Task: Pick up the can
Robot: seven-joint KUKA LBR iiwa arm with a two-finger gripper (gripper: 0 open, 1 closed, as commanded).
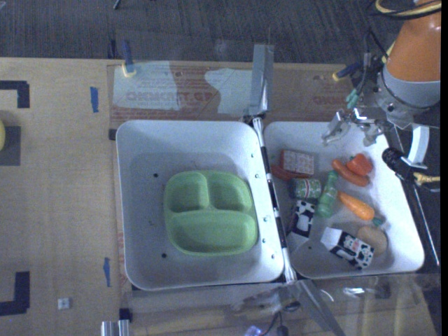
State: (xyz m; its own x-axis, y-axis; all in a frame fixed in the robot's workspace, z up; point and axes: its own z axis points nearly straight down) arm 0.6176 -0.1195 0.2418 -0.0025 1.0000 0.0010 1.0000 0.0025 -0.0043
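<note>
The can (306, 187) is small, with a green label, and lies on its side left of centre in the right bin (413, 247). A green bottle (327, 196) touches its right end. A red and white box (297, 162) lies just beyond it. My gripper (352, 133) hangs over the far edge of the right bin, beyond and to the right of the can and well apart from it. Its fingers are spread open with nothing between them.
Around the can lie an orange pepper (353, 169), a carrot (358, 206), a cow-patterned carton (302, 218), a second carton (346, 246) and a tan roll (374, 237). The left bin (133, 187) holds a green divided plate (208, 211).
</note>
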